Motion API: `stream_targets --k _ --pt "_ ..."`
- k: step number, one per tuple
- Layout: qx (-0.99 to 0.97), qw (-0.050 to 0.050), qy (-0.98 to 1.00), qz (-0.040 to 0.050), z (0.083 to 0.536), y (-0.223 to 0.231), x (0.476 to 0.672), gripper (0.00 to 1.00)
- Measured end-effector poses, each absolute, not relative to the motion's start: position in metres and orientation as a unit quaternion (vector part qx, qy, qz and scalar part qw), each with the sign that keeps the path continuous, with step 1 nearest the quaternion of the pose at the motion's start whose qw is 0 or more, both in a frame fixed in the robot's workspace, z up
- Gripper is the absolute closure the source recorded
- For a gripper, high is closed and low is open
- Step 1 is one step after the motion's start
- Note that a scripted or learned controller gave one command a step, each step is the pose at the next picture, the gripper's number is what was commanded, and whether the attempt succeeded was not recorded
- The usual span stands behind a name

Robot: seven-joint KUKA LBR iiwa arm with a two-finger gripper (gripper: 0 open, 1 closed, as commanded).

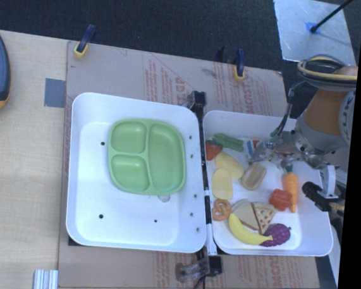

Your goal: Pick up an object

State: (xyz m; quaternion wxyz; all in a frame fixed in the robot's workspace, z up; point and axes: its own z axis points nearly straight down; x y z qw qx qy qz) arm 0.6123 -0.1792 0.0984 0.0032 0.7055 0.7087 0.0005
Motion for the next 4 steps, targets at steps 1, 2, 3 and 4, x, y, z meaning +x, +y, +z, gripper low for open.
stream_targets --k 1,2,3,4 --pt "0.703 0.001 0.711 0.0022 0.144 -0.110 0.660 0.00" --pt "0.708 -0.005 0.706 -0.0043 0.089 -0.176 0.576 0.00" --pt "0.705 -0.002 0.709 -0.0022 0.102 -0.174 0.581 1.00" --pt "0.703 -0.002 0.711 -0.0003 0.092 -0.097 0.592 1.00"
